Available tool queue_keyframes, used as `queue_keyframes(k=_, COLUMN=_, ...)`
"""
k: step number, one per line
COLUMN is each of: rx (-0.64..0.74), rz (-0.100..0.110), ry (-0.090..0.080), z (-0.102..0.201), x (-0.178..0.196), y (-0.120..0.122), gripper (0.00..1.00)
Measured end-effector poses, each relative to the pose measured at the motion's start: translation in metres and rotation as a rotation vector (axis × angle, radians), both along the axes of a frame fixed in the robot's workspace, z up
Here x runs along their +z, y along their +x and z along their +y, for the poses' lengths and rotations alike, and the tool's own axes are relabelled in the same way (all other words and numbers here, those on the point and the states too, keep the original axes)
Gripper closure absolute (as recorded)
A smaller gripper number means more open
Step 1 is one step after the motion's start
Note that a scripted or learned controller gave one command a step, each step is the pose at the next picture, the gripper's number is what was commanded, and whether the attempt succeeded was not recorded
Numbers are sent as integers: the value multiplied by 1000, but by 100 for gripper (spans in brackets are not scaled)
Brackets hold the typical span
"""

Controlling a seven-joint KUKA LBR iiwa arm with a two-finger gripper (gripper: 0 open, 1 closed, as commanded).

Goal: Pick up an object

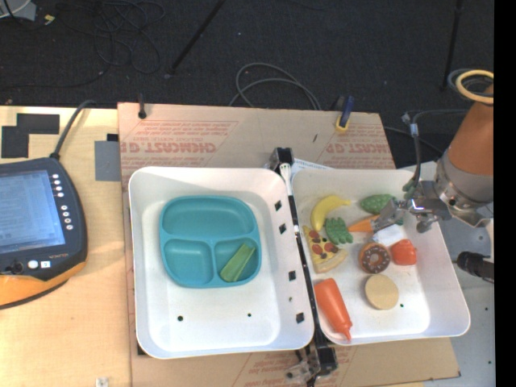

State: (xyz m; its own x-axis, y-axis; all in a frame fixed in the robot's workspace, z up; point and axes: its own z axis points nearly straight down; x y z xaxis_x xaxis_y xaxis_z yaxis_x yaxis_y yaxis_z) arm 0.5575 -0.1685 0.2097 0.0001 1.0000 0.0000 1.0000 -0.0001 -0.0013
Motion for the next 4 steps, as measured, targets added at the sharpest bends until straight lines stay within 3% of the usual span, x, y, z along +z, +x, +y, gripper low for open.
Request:
queue_keyframes(k=1, rx=0, rz=-3, ry=0, z=24, x=-103, y=36, gripper=0)
queue_keyframes(k=2, rx=4, rz=-7, ry=-1, z=59, x=-119, y=90, gripper=0)
queue_keyframes(k=3, rx=1, rz=-7, ry=-3, z=86, x=-118, y=89, gripper=0)
queue_keyframes(k=4, rx=-8, rz=-6, ry=1, z=16, x=-117, y=-16, gripper=0)
